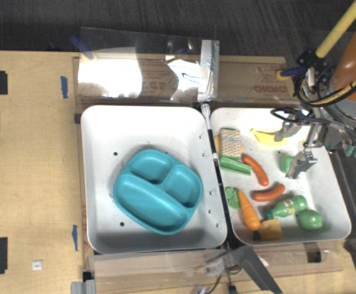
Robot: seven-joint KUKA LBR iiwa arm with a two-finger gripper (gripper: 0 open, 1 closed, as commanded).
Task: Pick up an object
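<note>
A: Green toy [285,162] — right bin [337,188], upper right part, directly beside the hand [298,166].
B: Hand's state?
A: Can't tell; fingers blur together. Two sausages [255,169] and a carrot [248,209] lie to its left.

A teal divided plate [158,190] lies tilted in the left white bin [98,133], towards its front edge; a clear plastic sheet [147,72] spans the bench's back edge
</note>
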